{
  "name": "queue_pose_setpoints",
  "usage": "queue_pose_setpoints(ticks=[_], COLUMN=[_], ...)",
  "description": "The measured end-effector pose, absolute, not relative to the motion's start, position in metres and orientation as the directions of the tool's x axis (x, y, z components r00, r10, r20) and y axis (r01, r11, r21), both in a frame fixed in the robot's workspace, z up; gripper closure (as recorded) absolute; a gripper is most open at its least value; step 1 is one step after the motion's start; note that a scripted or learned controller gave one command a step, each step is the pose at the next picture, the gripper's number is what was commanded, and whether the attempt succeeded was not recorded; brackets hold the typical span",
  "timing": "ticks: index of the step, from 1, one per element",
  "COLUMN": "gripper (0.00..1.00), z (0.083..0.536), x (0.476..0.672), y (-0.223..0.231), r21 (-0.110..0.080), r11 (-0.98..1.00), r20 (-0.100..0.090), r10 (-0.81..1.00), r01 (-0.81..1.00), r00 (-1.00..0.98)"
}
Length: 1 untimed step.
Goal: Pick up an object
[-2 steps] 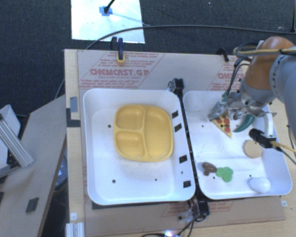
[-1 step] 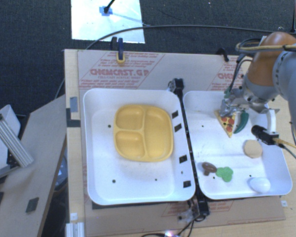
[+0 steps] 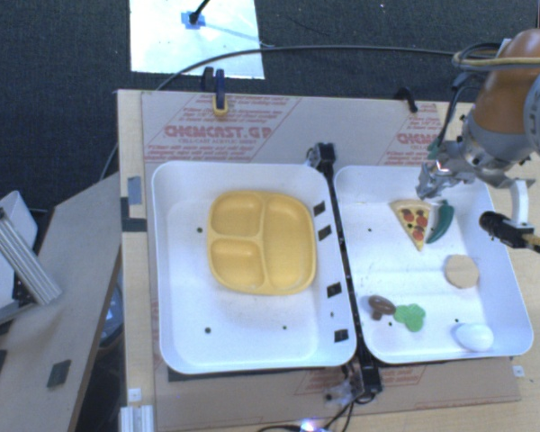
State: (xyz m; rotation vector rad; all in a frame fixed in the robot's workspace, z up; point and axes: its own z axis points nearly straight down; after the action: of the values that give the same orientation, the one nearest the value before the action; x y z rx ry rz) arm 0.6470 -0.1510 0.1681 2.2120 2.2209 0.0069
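- Gripper [image 3: 429, 185]: jaw state cannot be told; they appear small and blurred at this angle.
- It hangs just above the pizza slice [image 3: 414, 220], at that slice's far end.
- Green pepper [image 3: 442, 220] lies beside the slice, touching or nearly so.
- Recommended: centre over the slice, clear of the pepper, then descend squarely.
- Tan disc [image 3: 462, 271] lies nearer the camera than the slice.

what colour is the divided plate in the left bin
Yellow. The divided plate shows plainly in the camera view, lying in the left bin.
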Motion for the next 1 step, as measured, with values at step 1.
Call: queue_pose_setpoints(ticks=[1], gripper=[1.00], z=[0.2181], x=[0.6458], y=[-0.1422], r21=[0.007], r11=[0.006], r20=[-0.001], r10=[1.000], r01=[1.000], r00=[-0.006])
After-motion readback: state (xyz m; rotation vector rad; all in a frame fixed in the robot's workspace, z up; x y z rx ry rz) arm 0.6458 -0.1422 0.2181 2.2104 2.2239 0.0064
